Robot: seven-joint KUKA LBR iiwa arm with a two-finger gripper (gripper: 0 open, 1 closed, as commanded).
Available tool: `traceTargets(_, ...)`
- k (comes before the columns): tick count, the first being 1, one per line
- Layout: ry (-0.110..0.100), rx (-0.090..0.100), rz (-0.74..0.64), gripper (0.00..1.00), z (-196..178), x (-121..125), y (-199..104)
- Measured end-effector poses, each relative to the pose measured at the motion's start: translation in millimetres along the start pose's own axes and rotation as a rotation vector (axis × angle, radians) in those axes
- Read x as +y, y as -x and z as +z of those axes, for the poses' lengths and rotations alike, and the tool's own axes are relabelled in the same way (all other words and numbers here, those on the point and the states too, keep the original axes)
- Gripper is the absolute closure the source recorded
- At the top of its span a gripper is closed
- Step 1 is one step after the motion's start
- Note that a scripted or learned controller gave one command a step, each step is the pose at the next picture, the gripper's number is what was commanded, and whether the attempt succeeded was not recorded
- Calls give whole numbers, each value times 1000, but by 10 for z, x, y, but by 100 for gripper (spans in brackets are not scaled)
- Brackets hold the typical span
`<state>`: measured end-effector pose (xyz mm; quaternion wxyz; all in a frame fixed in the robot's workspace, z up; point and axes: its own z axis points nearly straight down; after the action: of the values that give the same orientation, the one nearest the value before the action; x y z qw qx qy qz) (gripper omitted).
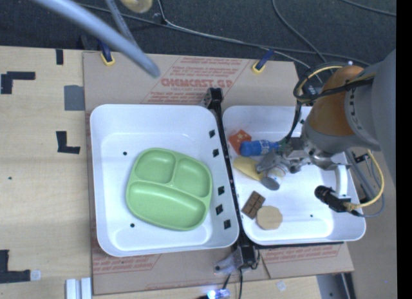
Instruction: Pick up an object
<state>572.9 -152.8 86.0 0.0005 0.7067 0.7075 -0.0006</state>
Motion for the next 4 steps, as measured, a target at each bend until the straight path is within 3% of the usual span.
traceTargets(1, 10, -2, -1, 100, -121, 28, -6)
traceTargets(4, 4, 0, -1, 100, -1490, 198, 22)
